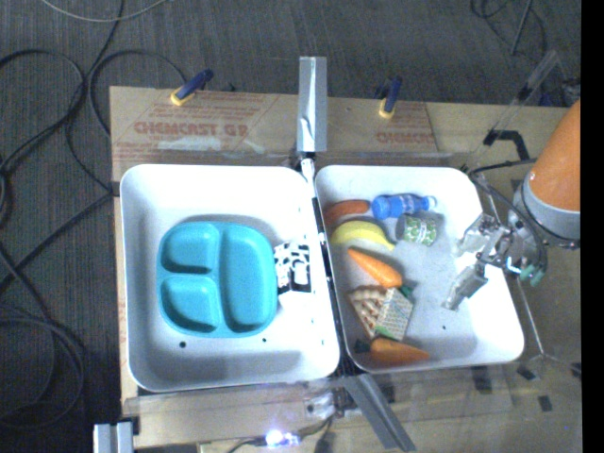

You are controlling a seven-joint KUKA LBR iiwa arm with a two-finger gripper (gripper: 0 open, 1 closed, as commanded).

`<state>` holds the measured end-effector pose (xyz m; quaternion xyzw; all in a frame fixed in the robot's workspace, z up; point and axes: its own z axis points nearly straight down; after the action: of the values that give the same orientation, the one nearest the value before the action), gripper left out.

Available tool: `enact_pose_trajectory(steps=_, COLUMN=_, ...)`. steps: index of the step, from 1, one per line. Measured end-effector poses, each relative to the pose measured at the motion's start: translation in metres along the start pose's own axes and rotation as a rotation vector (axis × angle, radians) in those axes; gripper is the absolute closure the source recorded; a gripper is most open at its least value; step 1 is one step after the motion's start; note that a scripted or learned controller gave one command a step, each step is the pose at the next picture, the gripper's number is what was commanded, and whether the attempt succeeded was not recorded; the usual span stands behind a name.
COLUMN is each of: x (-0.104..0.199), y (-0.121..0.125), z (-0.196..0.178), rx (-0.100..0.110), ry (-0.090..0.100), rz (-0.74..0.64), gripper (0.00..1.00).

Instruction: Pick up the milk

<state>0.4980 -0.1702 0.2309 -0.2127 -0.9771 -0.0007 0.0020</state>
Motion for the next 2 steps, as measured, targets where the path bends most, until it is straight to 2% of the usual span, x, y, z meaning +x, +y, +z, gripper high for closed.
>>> enact_pose_trajectory(steps=1, x=-0.030, y=0.012, z=0.004, rx=-0.001, ry=0.000, rz=0.111, gripper=0.00)
enact_pose_trajectory(steps=2, x=0.034, y=0.039, z=0.081, rx=0.001, ry=0.003, rz=0.068, gripper=0.00)
